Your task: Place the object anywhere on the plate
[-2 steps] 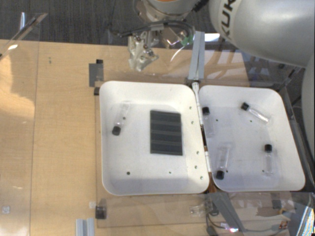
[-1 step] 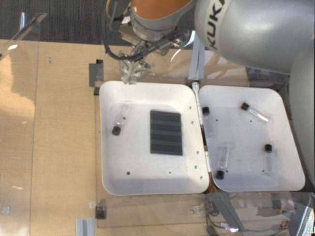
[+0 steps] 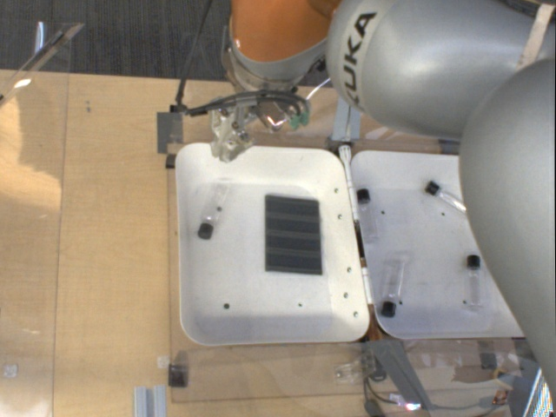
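The gripper (image 3: 228, 142) is seen at the far-left corner of the left bin (image 3: 195, 320), above its rim; whether it is spread or closed, or has anything in it, cannot be told. A dark ribbed plate (image 3: 293, 234) lies flat approx. mid-bin. A clear vial w/ black cap (image 3: 209, 215) lies on the bin floor left of the plate, apart from it, cap toward the near side. In the right bin (image 3: 434, 328), more capped clear vials are scattered: one near the far edge (image 3: 441, 195), one by the near-left corner (image 3: 391, 289), one at the right (image 3: 473, 276), partly hidden under the arm (image 3: 434, 50). The arm's grey bulk covers the right bin's far-right part.
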